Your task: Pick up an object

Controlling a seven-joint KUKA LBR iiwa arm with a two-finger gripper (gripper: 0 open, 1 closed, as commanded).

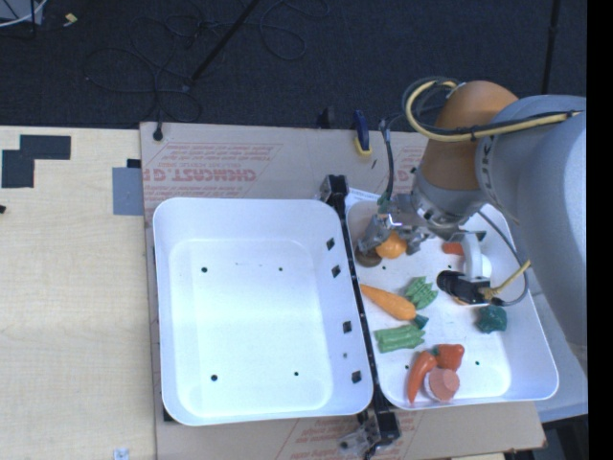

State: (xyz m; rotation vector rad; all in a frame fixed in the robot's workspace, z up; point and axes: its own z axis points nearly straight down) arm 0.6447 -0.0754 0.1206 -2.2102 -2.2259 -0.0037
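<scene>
Upside-down red print on cardboard sheet [206, 166], illegible

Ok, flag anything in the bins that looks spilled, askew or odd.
Nothing stands out. The toy foods, among them a carrot and a red pepper, lie loose inside the right bin, none over its rim. The gripper hangs low over an orange piece.

**Robot arm reaches into toy-filled bin**

A grey arm with an orange band [469, 113] lowers its gripper [388, 242] over a small orange object [391, 248] near the back of the right bin [536, 372]. Scattered nearby are a toy carrot [388, 302], green pieces [398, 336], a red pepper [419, 375] and a teal item [492, 320]. The left bin [182, 391] sits beside it on the bench.
</scene>
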